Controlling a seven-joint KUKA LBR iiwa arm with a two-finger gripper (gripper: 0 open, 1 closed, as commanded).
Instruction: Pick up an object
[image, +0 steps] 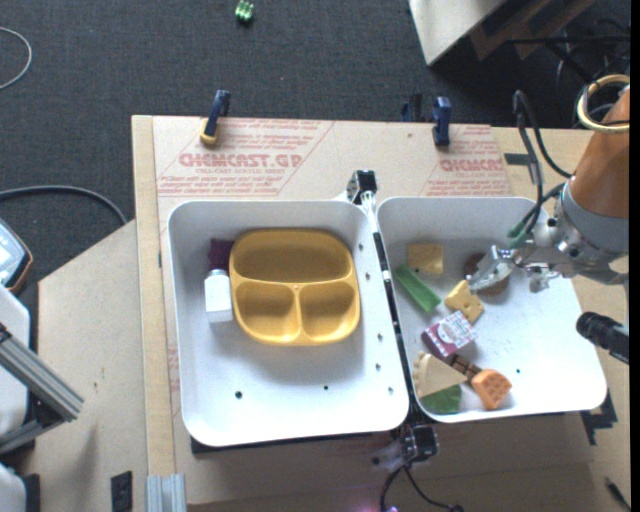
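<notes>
From the top camera, looking down on a tabletop (150, 300) with two white bins side by side.

In the left bin (190, 380): a yellow tray (294, 286) with three parts, sitting in the middle. Just beside its left edge, a small white bottle (218, 296), and a dark purple thing (221, 249) behind that.

In the right bin (550, 370): lots of small toys. A yellow block (426, 258) near the back. A green stick (416, 289) lying slanted near the left wall. A cheese piece (464, 301) close to the middle. A small packet (449, 334) with pink and dark colours just below the cheese. A pale wedge (433, 374) with a green piece (444, 400) at the front. An orange block (491, 389) right beside the wedge, near the front wall.

Coming in from the right, a grey arm (600, 215) with an orange band. At its end, the hand (497, 270), low over the back of the right bin. Right at its tip, a brown round thing (482, 276), touching or almost touching. Cannot tell how far open the hand is, or whether anything is held in it.

Near the back edge of the tabletop, two clamps (214, 115), one blue and yellow, one blue.
</notes>
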